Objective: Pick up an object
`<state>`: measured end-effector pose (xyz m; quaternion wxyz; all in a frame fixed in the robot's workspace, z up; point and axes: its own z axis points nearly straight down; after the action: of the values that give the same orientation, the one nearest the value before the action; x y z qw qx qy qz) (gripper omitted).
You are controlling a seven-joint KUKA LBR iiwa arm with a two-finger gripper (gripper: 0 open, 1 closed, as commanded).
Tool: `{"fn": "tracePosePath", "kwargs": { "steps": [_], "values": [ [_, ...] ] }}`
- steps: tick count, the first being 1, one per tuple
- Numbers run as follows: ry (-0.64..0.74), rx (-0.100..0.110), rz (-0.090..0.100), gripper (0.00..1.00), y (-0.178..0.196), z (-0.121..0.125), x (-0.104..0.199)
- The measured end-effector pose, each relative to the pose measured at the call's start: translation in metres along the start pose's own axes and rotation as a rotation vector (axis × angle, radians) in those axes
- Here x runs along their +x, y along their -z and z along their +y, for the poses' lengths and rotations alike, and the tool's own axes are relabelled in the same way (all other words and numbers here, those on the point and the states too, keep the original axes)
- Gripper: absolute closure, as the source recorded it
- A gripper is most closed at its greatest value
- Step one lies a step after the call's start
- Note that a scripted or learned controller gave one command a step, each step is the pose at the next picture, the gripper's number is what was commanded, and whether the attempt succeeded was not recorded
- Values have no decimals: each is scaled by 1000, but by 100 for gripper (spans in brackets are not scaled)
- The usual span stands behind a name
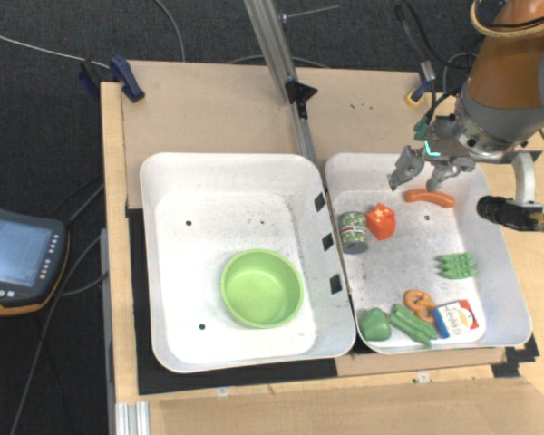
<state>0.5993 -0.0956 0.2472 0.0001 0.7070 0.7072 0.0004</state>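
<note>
Dark carpet and loose cables round a tan board worktop [208, 107]; two shallow white bins on it, matte plastic, lightly scuffed. Landmark for me is the right bin [499, 270]. My tool [428, 172] hangs over its far end, fingers spread, nothing between them. Likeliest target is the orange carrot-like piece [429, 198] lying flat just beneath the tool, near the bin's far wall. I'd guess hollow toy plastic: light, stiff, smooth, a bit slippery, tapered, so I'd pinch across its thicker middle, not the tip. Toward the bin's left wall sit a small dark can [352, 230], upright, and a red-orange pepper-like toy [381, 222] just beside it. Near its front edge: green pepper shape [374, 324], green pod [413, 324], pretzel [419, 301], small printed carton [458, 318]; ridged green piece [456, 265] by the right wall. Left bin [163, 207] carries a lime green bowl [262, 287], glossy, round.
</note>
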Motion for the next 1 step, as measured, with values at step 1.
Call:
{"fn": "tracePosePath", "kwargs": {
  "steps": [1],
  "values": [
    [0,0,0,0,0,0,0]
  ]
}}
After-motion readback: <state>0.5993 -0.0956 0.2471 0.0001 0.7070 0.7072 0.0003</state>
